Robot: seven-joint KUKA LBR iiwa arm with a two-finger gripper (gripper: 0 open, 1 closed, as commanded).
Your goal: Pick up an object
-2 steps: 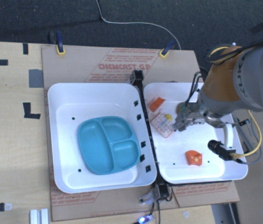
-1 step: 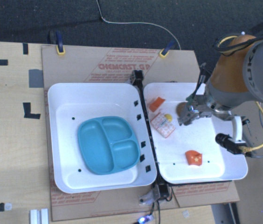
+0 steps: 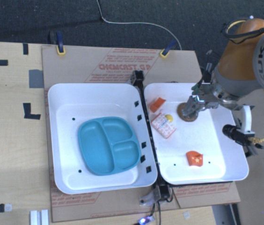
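The worktop point(image 3: 15, 125) carried two shallow white bins side by side. The left bin point(image 3: 62, 102) held one blue divided plate point(image 3: 108, 144), the largest loose thing in view; it looked rigid and smooth, broad and flat, and I judged it awkward for a two-finger grasp except at its raised rim.

The right bin point(image 3: 216, 172) held the smaller pieces, four as far as could be counted. One white packet with red print point(image 3: 163, 125) lay near the divider, probably light and somewhat crushable, best taken across its narrow width. One orange wedge-shaped piece point(image 3: 157, 104) lay just above it, apparently light and stiff. One red item point(image 3: 194, 158) sat well apart toward the bin's near side, compact and seemingly easy to pinch across its middle. One small yellow piece point(image 3: 169, 118) touched the packet's upper edge, too small to make out.

The gripper point(image 3: 188, 110) hung over the right bin's upper middle, above a brownish round patch that may have been an object or the tool's own tip. Whether it was open or closed, or had hold of anything, could not be told.
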